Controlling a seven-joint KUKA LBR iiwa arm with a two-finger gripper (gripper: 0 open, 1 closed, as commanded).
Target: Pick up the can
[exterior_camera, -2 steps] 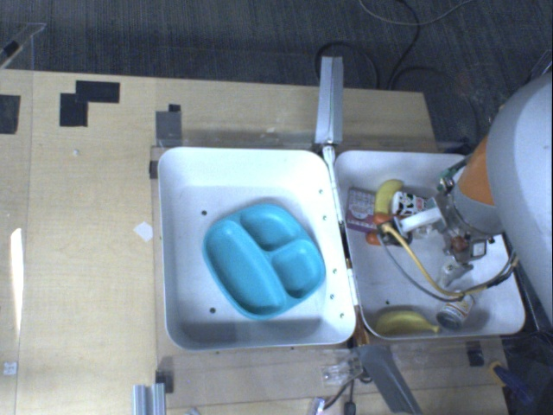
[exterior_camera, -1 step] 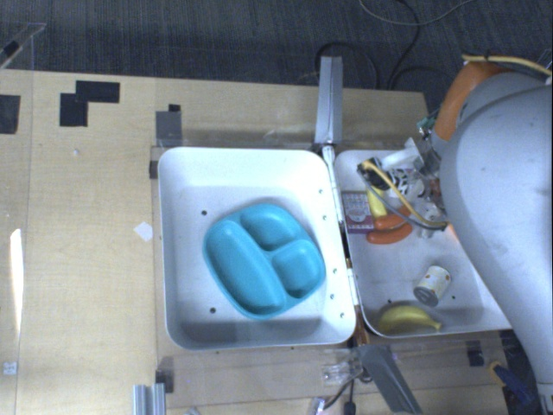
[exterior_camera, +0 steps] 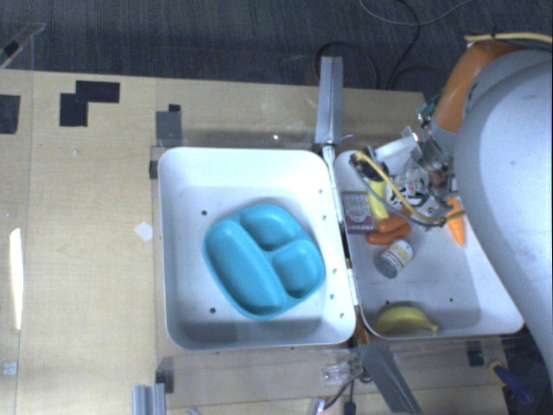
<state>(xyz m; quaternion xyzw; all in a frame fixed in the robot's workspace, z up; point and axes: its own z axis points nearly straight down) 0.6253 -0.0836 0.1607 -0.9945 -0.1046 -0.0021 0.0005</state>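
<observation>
The can (exterior_camera: 395,257) is small and silver-grey and lies on its side in the middle of the right bin (exterior_camera: 449,305), with its round end turned toward the front left. My gripper (exterior_camera: 426,182) hangs over the back of that bin, up and to the right of the can and apart from it, amid wires and metal parts. The big grey arm with its orange band covers the bin's right side.
Around the can lie an orange carrot-like piece (exterior_camera: 389,229), a yellow item (exterior_camera: 378,199), a purple packet (exterior_camera: 357,211) by the left wall, and a banana (exterior_camera: 406,319) at the front. The left bin (exterior_camera: 186,188) holds a blue divided plate (exterior_camera: 263,258).
</observation>
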